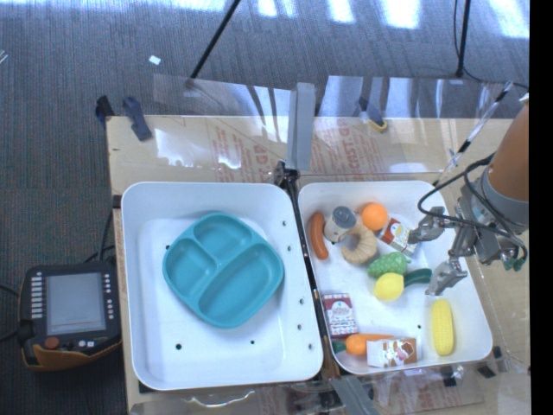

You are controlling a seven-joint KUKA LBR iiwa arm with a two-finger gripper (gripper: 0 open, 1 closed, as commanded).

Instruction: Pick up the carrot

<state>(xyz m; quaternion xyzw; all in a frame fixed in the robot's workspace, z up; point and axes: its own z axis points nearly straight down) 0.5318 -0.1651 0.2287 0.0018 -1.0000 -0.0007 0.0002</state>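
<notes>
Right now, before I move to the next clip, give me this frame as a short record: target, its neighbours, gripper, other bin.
target: carrot, lying near the front edge of the right bin
neighbours: small red carton just behind it, flat red-and-white packet against its tip, corn cob to its right
gripper: open, above the right bin's right side, beside the green vegetable and lemon; nothing between its fingers
gripper to target: apart, carrot lies nearer the front
other bin: left bin holds a teal divided plate
</notes>
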